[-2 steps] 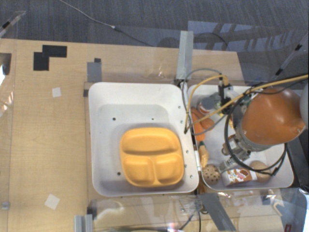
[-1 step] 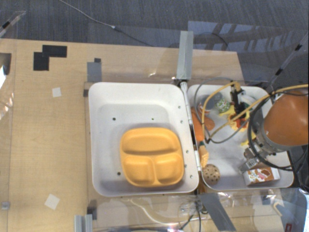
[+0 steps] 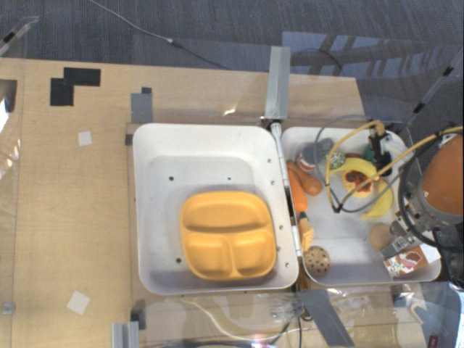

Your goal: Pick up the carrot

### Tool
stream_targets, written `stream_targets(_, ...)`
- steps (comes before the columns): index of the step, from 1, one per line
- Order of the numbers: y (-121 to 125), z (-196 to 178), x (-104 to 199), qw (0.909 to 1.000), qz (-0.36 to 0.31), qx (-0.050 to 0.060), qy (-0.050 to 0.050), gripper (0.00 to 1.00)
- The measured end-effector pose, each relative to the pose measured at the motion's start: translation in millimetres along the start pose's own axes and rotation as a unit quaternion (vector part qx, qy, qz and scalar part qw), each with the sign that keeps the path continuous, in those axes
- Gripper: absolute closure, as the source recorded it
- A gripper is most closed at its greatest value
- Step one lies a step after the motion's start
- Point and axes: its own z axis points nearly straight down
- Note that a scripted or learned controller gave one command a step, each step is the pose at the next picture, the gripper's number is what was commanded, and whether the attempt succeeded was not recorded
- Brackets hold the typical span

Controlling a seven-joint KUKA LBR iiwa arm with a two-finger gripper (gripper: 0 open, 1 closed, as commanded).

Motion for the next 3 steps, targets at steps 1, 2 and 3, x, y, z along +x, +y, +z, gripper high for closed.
stream_targets(1,-21,-127,-9,0.9824,-0.187,0.001,0.002,1.0)
stream_targets(2,-61,-31,34,0.9469,-0.322,-0.001,-0.004,1.0)
stream_targets(3,-3,-38,10,0.9228,-0.385,-0.001,-0.001,1.0)
